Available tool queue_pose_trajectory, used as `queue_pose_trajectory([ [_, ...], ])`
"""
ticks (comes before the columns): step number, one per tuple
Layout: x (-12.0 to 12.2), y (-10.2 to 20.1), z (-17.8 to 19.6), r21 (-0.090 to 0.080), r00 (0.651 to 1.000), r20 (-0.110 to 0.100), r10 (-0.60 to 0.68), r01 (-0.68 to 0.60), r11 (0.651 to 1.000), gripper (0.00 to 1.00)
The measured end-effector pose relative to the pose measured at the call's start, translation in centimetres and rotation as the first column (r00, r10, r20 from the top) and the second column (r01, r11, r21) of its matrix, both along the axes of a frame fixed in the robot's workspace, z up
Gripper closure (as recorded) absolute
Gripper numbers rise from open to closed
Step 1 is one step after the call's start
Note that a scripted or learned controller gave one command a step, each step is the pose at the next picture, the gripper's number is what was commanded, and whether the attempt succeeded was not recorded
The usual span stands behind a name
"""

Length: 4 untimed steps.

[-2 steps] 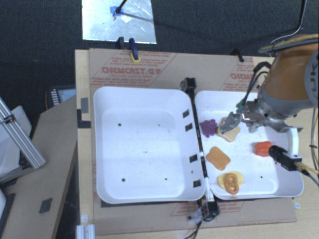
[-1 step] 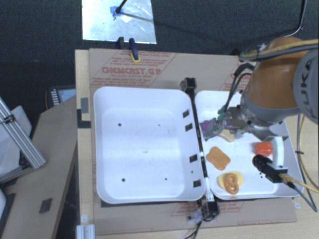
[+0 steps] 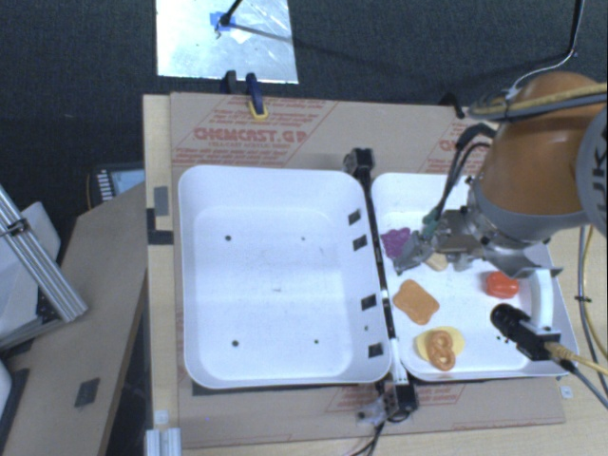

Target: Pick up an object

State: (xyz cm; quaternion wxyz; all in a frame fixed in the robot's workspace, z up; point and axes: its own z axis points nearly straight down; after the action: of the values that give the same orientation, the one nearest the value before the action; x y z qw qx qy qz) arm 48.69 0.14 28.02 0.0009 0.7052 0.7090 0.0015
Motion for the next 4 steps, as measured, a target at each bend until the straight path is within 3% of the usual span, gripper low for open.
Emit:
queue_pose_trajectory([
  [1,0.1,1.3,6.3,0.0,1.0,0.004,0.001,-0.001,1.0,0.0],
  [2,0.1,1.2,7.1,0.0,1.0,0.002,0.004,-0.004,1.0,1.0],
  [3,1.2,7.3,19.6,0.004,1.0,0.013,0.006,-0.007,1.0,1.0],
  [4,-0.1,14.3,25.9,0.004,1.0,0.006,0.007,-0.007,1.0,1.0],
])
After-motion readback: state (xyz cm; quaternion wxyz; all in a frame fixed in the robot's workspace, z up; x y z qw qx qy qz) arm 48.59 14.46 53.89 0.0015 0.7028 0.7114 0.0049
